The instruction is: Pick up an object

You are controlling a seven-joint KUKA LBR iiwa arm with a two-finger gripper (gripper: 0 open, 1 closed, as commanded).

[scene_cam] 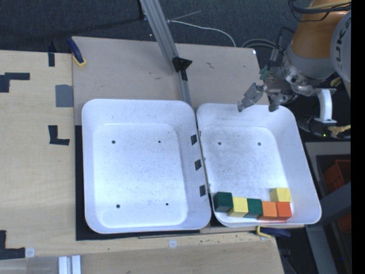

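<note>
Several small blocks lie along the near edge of the right bin (pixel 296 147): a dark green block (pixel 223 201), a yellow block (pixel 240 205), a green block (pixel 254 207), an orange block (pixel 270 209), a red-orange block (pixel 283 210) and a yellow block (pixel 280 194) just behind them. My gripper (pixel 260 100) hangs above the far rim of the right bin, well away from the blocks. Its two fingers are spread apart with nothing between them.
The left bin (pixel 91 153) sits beside the right one, with black clips along the seam between them. A slanted metal pole (pixel 162 27) rises behind the bins. Cables trail at the back right of the bench.
</note>
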